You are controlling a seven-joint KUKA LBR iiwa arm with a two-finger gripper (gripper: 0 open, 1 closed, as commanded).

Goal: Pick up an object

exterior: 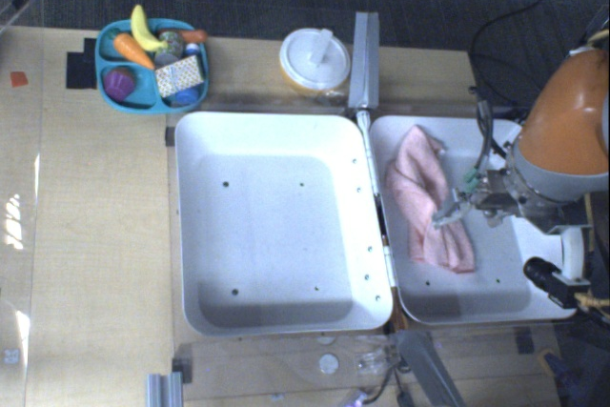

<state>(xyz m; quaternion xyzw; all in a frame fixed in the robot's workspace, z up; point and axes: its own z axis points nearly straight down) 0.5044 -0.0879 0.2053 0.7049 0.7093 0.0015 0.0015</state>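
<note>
A crumpled pink cloth (424,200) lies in the right bin (496,295), along its left half. My gripper (456,208) reaches in from the right and is down at the cloth's right edge, touching or just above the fabric. The grey arm with its orange band (572,124) hangs over the bin's right side and hides that part of the floor.
The left bin (272,224) adjoins the right one. Behind the bins on the bench are a blue tray (143,71) with toy food and a round white lidded container (315,60). A grey upright bar (363,62) stands at the back between the bins.
</note>
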